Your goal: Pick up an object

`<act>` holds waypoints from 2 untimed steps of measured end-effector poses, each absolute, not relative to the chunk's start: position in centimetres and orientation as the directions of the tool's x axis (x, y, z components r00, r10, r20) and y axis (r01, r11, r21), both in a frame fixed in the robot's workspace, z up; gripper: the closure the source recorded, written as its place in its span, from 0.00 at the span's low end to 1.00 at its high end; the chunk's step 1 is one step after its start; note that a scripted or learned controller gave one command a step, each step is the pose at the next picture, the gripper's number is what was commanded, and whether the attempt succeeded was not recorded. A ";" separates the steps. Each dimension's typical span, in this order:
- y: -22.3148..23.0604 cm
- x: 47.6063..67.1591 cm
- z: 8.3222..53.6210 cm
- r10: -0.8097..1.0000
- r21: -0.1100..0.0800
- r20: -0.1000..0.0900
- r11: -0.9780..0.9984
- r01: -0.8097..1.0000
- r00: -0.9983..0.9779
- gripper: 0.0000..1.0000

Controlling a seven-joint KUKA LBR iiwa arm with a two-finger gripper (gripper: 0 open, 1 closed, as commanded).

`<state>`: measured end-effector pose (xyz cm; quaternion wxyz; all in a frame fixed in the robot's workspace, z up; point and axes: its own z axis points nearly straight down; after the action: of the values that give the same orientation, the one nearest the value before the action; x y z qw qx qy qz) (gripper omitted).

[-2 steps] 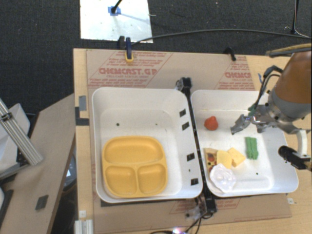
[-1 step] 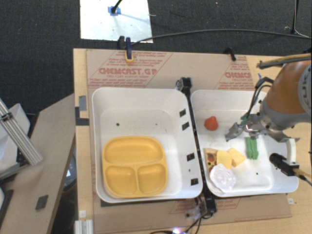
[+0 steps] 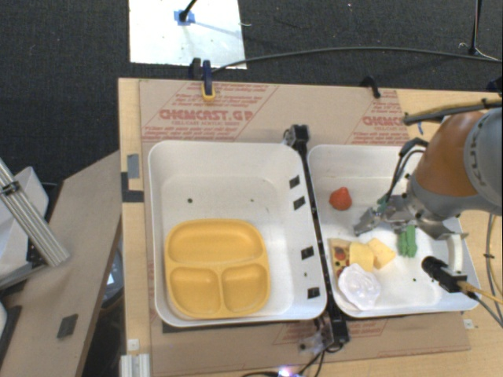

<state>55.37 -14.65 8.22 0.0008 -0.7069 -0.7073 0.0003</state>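
Lower right of frame, gripper (image 3: pixel 368 225) is hovering low in the right bin (image 3: pixel 357 159), finger spread unreadable, among red ball (image 3: pixel 340 199), yellow blocks (image 3: pixel 372 254) and green piece (image 3: pixel 406 241); crowding is risking a miss.

Right bin's (image 3: pixel 322 157) far half lies open; food clutter (image 3: pixel 368 256) crowds its near half.

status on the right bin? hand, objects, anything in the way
Hand low in the right bin, nothing seen gripped. Yellow block just below it, red piece to its left. Green piece and clear wrapper crowd close.
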 end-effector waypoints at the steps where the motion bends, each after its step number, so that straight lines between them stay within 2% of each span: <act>1: -14.7 55.5 9.5 1.000 0.004 -0.001 0.000 1.000 0.000 1.00; 2: -14.8 55.9 13.9 1.000 0.005 -0.001 0.004 1.000 -0.004 1.00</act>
<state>55.94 -14.77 13.85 -0.0022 -0.7058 -0.7084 -0.0013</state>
